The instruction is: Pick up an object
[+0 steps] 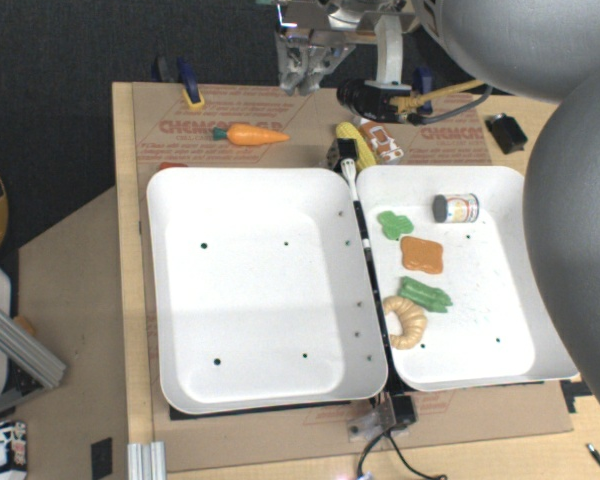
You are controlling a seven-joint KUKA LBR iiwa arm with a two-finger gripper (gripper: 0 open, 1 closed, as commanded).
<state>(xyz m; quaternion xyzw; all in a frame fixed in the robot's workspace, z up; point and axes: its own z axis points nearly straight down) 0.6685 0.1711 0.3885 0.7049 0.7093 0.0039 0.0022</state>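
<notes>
The gripper (302, 68) is hanging high behind the bins, holding nothing; I cannot tell more. The toy food, like the croissant (406, 323), is lying in the right bin (500, 358), waiting for picking.

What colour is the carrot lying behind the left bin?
Orange, with a green top; the carrot shows clearly in the camera view.

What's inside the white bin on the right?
The right bin holds a small can, a green leafy piece, an orange piece, a green bean pod and a croissant. The arm covers its far right edge.
</notes>
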